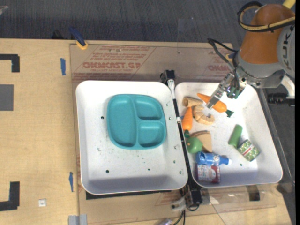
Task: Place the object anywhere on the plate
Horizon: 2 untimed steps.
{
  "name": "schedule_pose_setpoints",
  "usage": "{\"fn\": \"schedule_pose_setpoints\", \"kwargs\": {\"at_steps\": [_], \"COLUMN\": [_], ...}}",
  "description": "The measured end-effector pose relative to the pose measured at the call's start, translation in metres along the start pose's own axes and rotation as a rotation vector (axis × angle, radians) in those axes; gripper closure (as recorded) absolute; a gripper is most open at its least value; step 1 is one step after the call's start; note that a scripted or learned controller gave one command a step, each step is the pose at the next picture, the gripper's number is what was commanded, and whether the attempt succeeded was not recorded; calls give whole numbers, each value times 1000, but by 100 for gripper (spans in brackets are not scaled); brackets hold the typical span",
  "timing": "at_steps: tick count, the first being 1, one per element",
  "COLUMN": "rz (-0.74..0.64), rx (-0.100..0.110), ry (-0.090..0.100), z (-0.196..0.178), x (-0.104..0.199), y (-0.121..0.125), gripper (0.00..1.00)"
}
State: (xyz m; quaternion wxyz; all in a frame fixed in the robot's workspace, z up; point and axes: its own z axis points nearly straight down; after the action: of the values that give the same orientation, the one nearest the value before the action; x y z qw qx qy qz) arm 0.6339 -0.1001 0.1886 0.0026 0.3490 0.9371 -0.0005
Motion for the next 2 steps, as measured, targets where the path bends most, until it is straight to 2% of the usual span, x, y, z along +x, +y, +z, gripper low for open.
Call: {"fn": "schedule_pose_setpoints", "kwargs": {"at_steps": [1,2], "rz": [-49,-256], "rx": [-2,-6], "ry": [4,-1], "z": [3,3], "x": [41,71], "y": [28,83], "gripper": [100,100]}}
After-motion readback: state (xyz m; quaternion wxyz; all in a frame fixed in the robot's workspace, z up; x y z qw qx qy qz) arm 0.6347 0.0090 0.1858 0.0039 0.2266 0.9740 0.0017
